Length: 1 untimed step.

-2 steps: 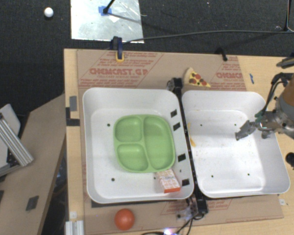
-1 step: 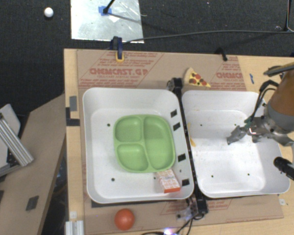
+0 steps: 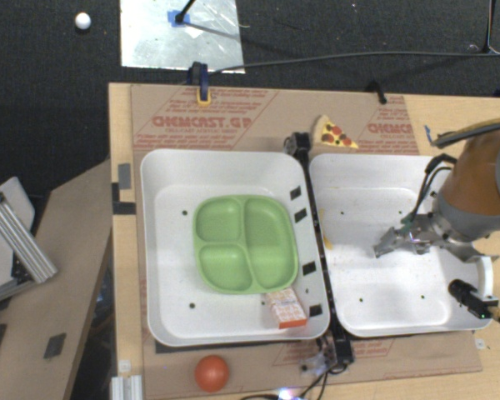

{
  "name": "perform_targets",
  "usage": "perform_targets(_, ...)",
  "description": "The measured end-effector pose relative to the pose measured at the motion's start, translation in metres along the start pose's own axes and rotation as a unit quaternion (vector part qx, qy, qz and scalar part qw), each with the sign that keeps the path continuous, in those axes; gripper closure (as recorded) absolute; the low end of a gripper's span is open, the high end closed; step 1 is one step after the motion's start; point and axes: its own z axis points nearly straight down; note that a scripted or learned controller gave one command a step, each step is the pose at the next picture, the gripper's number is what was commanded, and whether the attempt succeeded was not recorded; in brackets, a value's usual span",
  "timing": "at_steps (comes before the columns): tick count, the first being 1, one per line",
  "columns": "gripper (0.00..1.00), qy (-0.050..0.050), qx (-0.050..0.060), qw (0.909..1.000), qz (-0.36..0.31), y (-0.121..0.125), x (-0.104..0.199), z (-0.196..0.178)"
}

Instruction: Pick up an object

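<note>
The pincer [image 3: 389, 245] hovers low over the right shallow white bin's [image 3: 375, 319] bare floor; how far it is open cannot be told. Green divided plastic plate [image 3: 246, 244] occupies the left bin [image 3: 162, 223].

Green sectioned plate [image 3: 245, 243], four compartments, lies flat and slightly rotated in the middle of the left bin [image 3: 162, 215]. Small box [image 3: 285, 308], white with an orange-red end, lies flat near that bin's front wall, just beside the plate's front-right corner; touching or not, cannot tell. Outside the bins on the bench: a toy pizza slice [image 3: 334, 134], yellow with red spots, just behind the right bin [image 3: 383, 323], and an orange-red ball [image 3: 212, 372] in front of the left bin.
</note>
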Motion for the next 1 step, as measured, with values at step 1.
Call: perform_targets(1, 1.0, -0.001, -0.003, 1.0, 0.0, 0.002, -0.0007, -0.0133)
